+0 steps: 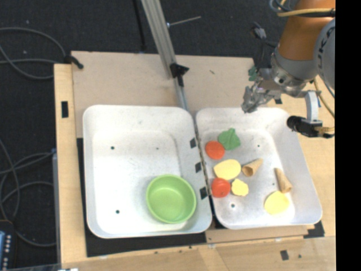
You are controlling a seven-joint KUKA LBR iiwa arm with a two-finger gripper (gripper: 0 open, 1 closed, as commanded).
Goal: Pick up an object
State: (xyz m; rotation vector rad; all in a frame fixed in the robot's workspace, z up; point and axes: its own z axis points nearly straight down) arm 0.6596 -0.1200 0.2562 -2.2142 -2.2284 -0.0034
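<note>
The right bin (293, 134) holds several toy foods: a green leafy piece (229, 138), a red tomato (214, 149), a second red tomato (220, 187), a yellow oval (227, 169), a small yellow piece (240, 188), a yellow disc (276, 202) and two tan cones (252, 166) (283, 180). My gripper (249, 105) hangs above the far edge of the right bin, up and to the right of the green piece, with nothing seen between its fingers.
A green bowl (171, 199) sits in the near right corner of the left bin (113, 129). A slanted metal pole (161, 33) rises behind the bins, its base near where they meet. Cables lie on the dark floor at left.
</note>
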